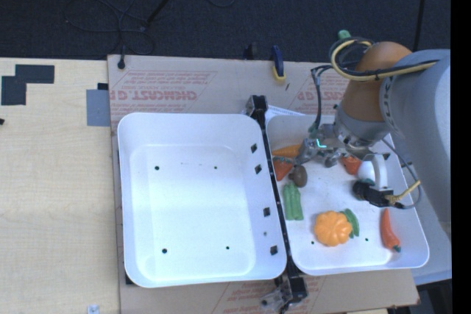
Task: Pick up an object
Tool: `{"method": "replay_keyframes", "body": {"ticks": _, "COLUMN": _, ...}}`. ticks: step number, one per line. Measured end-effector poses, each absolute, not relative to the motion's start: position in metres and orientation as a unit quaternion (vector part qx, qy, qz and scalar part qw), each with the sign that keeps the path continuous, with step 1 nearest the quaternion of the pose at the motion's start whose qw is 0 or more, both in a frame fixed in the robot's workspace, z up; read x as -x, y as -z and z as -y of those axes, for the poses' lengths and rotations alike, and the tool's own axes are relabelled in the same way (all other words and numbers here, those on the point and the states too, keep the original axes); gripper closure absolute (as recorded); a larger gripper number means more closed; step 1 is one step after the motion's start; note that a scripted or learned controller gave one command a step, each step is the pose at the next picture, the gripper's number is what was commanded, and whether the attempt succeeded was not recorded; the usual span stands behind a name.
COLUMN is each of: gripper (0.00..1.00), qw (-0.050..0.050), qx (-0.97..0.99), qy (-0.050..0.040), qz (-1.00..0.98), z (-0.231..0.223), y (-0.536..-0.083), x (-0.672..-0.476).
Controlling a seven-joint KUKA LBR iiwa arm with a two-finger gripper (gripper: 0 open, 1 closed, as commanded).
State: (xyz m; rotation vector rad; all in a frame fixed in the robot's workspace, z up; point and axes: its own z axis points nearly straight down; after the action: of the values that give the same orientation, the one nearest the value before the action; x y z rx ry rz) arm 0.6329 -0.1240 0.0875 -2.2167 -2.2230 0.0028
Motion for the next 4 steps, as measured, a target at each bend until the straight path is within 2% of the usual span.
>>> {"method": "replay_keyframes", "body": {"ticks": 1, "gripper": 0.0, "qw": -0.005, "qx": 0.711, "qy": -0.0097, "qz": 0.704, "z": 0.097, "y": -0.088, "x": -0.641}}
{"method": "replay_keyframes", "body": {"ticks": 2, "gripper": 0.0, "qw": 0.0, "qx": 0.708, "qy": -0.0014, "qz": 0.707, "z": 0.126, "y": -0.088, "x": -0.643}}
{"method": "replay_keyframes", "body": {"ticks": 3, "gripper": 0.0, "qw": 0.0, "qx": 0.708, "qy": -0.001, "qz": 0.706, "z": 0.175, "y": -0.088, "x": -0.644}}
{"method": "replay_keyframes", "body": {"ticks": 4, "gripper": 0.0, "qw": -0.001, "qx": 0.708, "qy": -0.0007, "qz": 0.707, "z": 0.215, "y": -0.11, "x": -0.641}}
